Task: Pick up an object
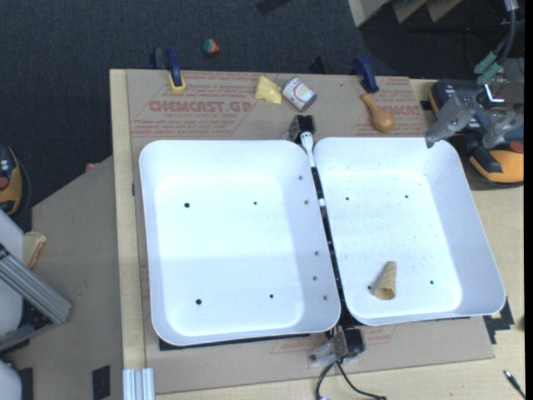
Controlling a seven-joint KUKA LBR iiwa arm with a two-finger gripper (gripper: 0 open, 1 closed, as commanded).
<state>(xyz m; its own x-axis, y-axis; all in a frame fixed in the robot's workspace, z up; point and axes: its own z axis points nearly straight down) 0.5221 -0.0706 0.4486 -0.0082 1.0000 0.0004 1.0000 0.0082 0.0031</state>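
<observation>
Dark blue-grey carpet floor (100, 23) around the bench (125, 223), which is a brown board with red "CHEMCAST" print along its far edge. At far left, a metal rail (33, 286) and white rounded parts by the bench edge. On the floor beyond the bench, a small green-orange ball (211, 47). Blue clamp (173, 67) on the far left board edge. Left bin (158, 182), white, shallow, four black dots on its floor. Behind the bins on the board: a yellow piece (268, 90), a small white-grey box (299, 93), and a black clip (303, 127) at the gap between the bins. A second blue clamp (364, 73) and an orange-brown pear-shaped thing (379, 115) lie further right on the board. Right bin (466, 223), white, touching the left one; inside it, near the front, a tan cone (384, 281) lies on its side. Cables (341, 365) at the front edge. Gripper (454, 119) at upper right, past the right bin's far corner, well apart from the cone; cannot tell the state of its fingers.
</observation>
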